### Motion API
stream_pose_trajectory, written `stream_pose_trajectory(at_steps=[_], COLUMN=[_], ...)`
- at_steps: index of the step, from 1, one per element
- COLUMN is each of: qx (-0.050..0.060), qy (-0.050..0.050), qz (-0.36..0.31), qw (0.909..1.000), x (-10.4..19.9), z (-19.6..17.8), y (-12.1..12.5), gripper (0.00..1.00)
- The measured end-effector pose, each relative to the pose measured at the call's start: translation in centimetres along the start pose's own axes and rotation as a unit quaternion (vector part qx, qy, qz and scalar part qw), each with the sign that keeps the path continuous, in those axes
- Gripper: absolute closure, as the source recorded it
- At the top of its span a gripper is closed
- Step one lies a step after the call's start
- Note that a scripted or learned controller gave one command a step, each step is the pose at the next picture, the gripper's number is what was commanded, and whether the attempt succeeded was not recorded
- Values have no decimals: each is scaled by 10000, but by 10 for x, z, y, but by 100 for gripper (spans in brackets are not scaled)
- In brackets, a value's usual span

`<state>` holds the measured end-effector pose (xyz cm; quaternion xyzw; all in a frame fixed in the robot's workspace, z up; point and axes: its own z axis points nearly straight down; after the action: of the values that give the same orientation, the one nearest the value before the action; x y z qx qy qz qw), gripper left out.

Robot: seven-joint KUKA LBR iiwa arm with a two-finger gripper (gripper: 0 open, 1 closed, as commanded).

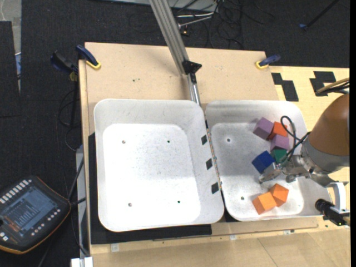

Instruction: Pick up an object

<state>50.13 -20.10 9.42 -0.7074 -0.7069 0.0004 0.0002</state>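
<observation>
**Desk:** Blocks crowd the right bin (pixel 233 207) at the bench, seen from the overhead camera. What is the arm doing?

**Photographer:** The gripper (pixel 273 173) sits low in the right bin, among the blocks. Its metal fingers point left, toward the blue block (pixel 262 161), and appear to rest just beside that block's lower edge. Whether the fingers are apart or together, I cannot tell; nothing is visibly held between them.

**Desk:** Which object looks the likeliest pick?

**Photographer:** The blue block, being nearest the fingers. A green block (pixel 278 155) sits touching it on the right. Two purple blocks (pixel 265 129) and a small orange one (pixel 280 129) lie farther back. Two orange blocks (pixel 265 202) lie nearer the front wall, touching each other.

**Desk:** How would it handle?

**Photographer:** My judgement: small, rigid and light, with flat faces that suit a two-finger pinch across opposite sides. The tight neighbours are the hazard; a finger could land on the green block instead, or nudge the blue one away.

**Desk:** And the other container?

**Photographer:** The left bin (pixel 111 115) shows a bare, speckled white floor. A black cable loop (pixel 288 123) arcs over the back blocks.
</observation>
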Motion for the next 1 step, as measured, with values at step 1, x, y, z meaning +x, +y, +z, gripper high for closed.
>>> stream_pose_trajectory(at_steps=[1], qx=[-18], qy=[-3], qz=[-2], qw=[10000], x=[0], z=[-11], y=[1], gripper=[100])
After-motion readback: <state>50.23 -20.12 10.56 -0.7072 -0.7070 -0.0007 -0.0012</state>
